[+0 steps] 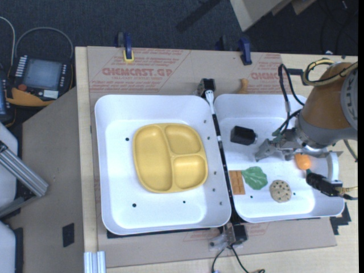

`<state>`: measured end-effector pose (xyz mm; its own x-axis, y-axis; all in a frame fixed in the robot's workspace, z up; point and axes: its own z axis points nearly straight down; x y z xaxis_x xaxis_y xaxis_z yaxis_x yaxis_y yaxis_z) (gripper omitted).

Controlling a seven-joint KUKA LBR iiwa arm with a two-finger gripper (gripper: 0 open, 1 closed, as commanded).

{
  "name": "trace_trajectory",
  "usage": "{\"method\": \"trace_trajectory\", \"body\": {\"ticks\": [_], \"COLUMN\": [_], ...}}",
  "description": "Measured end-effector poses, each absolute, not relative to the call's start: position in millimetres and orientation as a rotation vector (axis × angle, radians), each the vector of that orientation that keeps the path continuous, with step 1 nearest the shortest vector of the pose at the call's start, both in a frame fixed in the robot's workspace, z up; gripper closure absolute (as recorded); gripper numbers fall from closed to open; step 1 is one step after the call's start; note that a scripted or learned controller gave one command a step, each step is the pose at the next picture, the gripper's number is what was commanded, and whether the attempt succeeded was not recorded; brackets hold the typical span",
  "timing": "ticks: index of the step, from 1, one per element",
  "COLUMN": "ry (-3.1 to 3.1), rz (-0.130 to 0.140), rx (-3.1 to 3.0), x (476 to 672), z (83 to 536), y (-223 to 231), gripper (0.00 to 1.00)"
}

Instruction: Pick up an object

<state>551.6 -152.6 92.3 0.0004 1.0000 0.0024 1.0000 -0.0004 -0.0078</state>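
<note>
One yellow tray (169, 157), one cookie (280, 190), one black block (243, 135)

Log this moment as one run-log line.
gripper above right bin | nothing held | black block, green piece, cookie lying loose

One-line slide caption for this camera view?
KUKA arm's gripper hovers in the right bin among black block, green piece, cookie; yellow divided tray in the left bin.

Likely a robotics lab: teach pendant (40, 75), clamped cardboard bench (170, 67).
</note>
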Motion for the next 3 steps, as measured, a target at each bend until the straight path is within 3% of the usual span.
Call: {"method": "trace_trajectory", "body": {"ticks": [1, 3], "ry": [-2.221, -2.227], "rz": [0.000, -0.004], "rx": [-2.223, -2.226], "x": [553.6, 559.4], "z": [107, 195], "y": [-153, -160], "gripper": [1.00, 1.00]}}
